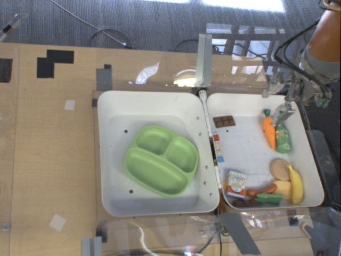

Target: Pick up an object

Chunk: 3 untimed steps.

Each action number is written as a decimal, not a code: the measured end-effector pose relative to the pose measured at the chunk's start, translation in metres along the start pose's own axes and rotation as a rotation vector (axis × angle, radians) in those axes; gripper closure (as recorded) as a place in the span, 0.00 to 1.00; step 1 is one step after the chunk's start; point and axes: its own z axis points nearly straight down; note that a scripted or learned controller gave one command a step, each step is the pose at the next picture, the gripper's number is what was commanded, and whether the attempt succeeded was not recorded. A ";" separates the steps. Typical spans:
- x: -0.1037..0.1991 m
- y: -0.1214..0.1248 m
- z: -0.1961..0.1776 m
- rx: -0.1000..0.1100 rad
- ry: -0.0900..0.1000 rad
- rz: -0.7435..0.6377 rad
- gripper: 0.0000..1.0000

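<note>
Curved glossy banana (295,183), tapered carrot (269,132), metal hand (282,112) above, grip state unclear

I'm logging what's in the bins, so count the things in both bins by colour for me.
Green: 3, the plate, the packet and the pepper
Orange: 1, the carrot
Yellow: 1, the banana
Brown: 1, the chocolate bar
Tan: 1, the bun
Mixed colours: 1, the small carton
Total: 8, leaving out the unclear bits beside the pepper.
</note>
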 end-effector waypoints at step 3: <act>-0.037 -0.034 0.148 0.004 -0.013 -0.009 1.00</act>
